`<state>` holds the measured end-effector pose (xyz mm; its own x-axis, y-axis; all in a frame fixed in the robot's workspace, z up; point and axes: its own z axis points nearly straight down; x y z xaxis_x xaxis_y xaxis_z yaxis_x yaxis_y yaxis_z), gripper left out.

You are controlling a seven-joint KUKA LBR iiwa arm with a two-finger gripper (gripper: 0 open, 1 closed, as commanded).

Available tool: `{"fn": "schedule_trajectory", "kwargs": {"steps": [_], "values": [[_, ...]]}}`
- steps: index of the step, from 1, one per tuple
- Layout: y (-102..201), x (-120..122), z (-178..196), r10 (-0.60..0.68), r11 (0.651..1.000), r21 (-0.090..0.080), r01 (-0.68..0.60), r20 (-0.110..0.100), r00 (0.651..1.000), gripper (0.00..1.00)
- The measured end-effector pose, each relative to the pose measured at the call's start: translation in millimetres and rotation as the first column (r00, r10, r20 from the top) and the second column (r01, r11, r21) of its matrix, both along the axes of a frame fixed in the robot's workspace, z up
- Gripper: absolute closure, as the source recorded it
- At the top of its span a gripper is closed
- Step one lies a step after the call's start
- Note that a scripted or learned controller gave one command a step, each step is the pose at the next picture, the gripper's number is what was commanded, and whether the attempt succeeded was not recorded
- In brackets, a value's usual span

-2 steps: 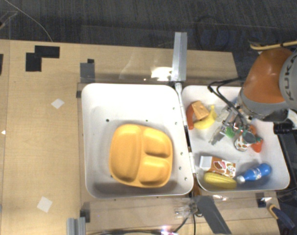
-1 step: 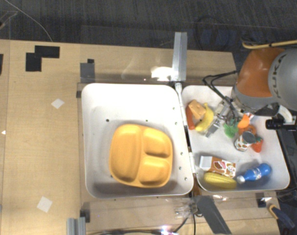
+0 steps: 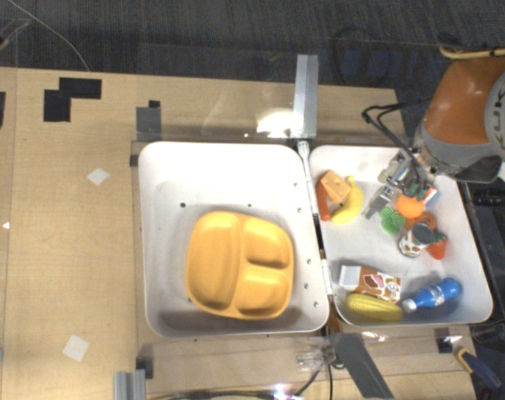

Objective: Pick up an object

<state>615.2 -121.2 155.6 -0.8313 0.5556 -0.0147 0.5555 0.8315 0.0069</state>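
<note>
Hanging low over the right bin (image 3: 477, 248), the pincer (image 3: 396, 192) is sitting at the end of the grey arm (image 3: 473, 111) with its orange band; its metal fingers are pointing down-left and appear slightly spread, with nothing visibly pinched between them. Just beside its tips, a small orange ball (image 3: 411, 207) is resting on a green bristly toy (image 3: 392, 220), crowding the spot. To the left, a smooth yellow banana (image 3: 347, 211) is leaning against an orange box (image 3: 329, 192). Below the ball, a rounded white-and-brown toy (image 3: 415, 242) is lying. Along the near wall, a bumpy corn cob (image 3: 372, 308), a flat printed packet (image 3: 377, 284) and a glossy blue bottle (image 3: 433, 296) are lying close together. In the left bin (image 3: 161, 223), a moulded yellow divided tray (image 3: 239, 263) is sitting alone.
</note>
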Motion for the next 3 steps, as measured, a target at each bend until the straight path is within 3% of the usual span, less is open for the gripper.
{"fn": "schedule_trajectory", "kwargs": {"steps": [1,2,3], "values": [[-23,-15,64,0.029,1.0,-0.001,-0.029,-0.001,1.0,0.0],[27,-37,-59,-0.19,0.982,0.004,0.19,-0.017,0.982,0.0],[22,-3,-67,-0.346,0.938,0.005,0.346,-0.006,0.938,0.0]]}}
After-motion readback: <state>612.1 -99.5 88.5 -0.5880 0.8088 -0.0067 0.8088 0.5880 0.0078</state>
